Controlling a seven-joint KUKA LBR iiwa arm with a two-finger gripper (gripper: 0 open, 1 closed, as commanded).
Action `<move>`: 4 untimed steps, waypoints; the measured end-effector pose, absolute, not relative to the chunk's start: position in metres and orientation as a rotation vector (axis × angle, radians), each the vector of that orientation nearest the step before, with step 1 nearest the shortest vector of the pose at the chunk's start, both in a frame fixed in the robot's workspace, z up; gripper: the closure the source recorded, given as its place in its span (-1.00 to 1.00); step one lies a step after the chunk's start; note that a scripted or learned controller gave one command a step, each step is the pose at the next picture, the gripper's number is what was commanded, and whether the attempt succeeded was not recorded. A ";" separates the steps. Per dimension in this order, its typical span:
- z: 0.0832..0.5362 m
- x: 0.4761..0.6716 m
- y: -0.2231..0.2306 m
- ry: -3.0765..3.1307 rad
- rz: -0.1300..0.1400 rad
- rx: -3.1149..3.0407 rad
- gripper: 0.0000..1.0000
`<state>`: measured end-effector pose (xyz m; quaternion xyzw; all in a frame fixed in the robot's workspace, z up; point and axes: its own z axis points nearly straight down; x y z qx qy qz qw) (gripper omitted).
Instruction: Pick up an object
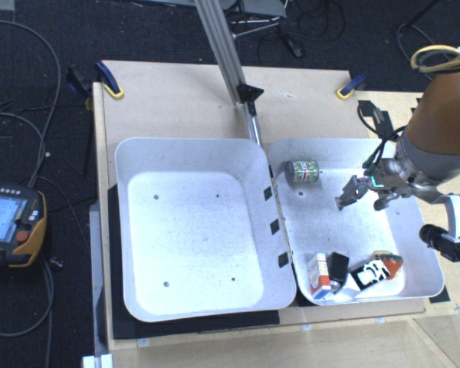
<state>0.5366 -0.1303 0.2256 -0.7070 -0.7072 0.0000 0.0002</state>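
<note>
- Over the right bin (414,278), near its upper right part, the gripper (366,193) is seen, carried by the arm (437,133) that reaches in from the right.
- Two dark fingers (349,194) are seen spread apart, with bare bin floor between them; nothing is gripped.
- A can (302,172) with a green band is found lying on its side near the top left of the right bin, left of the gripper and apart from it.
- Along the bin's lower edge a cluster of things is seen: a small carton (319,274) in red and white, a black block (337,267) just beside it, and a black-and-white item (372,273) with an orange piece (392,264) at its right end.
- What the black-and-white item is cannot be told.
- The cluster lies well below the gripper, untouched by it.
- The left bin (188,232) is set touching the right one, with dark clips (277,225) along the shared edge.
- A pendant (11,225) with a lit screen is seen on the floor at far left.
</note>
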 end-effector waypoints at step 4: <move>0.089 0.531 -0.132 -2.222 -0.001 -2.222 -1.00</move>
